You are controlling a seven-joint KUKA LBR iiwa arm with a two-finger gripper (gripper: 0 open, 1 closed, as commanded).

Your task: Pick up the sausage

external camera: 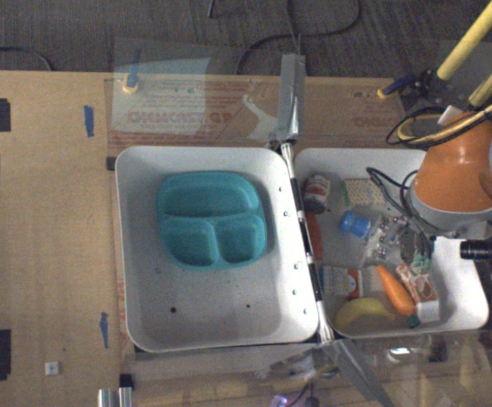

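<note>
gripper (403, 246) over right bin (475, 312) | fingers: can't tell | near carrot (395, 289)

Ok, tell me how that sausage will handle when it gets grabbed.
The sausage looks slim and rounded, so it may roll if nudged. It lies along the left wall of the right bin, which would likely stop it rolling that way. It is probably light enough to lift easily.

No lettering can be read with any certainty. The cardboard sheet (229, 108) behind the two bins carries faint reddish printing, too washed out and blurred to make out. The small packages (363, 195) in the right bin (471, 312) show coloured labels, but their print is too small to read.
</note>
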